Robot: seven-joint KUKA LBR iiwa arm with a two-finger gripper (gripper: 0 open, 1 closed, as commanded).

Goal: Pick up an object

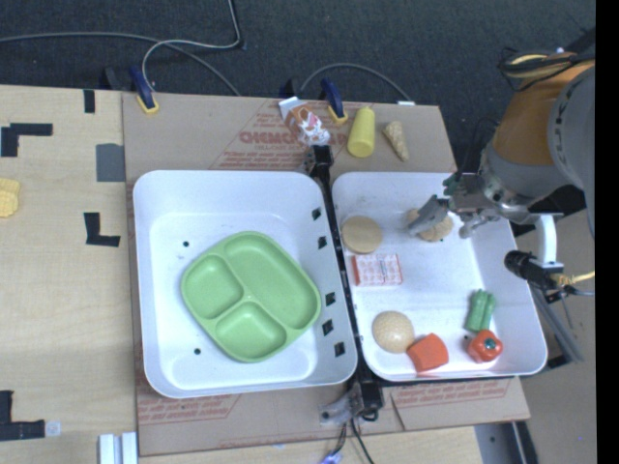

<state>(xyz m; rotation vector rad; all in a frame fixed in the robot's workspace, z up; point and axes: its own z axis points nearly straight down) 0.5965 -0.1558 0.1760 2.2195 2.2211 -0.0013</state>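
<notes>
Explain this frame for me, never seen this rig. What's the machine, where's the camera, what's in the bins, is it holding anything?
One fixed camera looks down at a slant on a bench with two shallow white bins. The grey arm with the orange band enters from the right; its gripper sits low over the right bin, at a small tan item. Whether it grips that item can't be told.

The left bin holds a green divided plate. The right bin also holds two tan round pieces, a red-printed packet, an orange block, a green piece and a red one. A yellow bottle and a cone lie behind the bins.
</notes>
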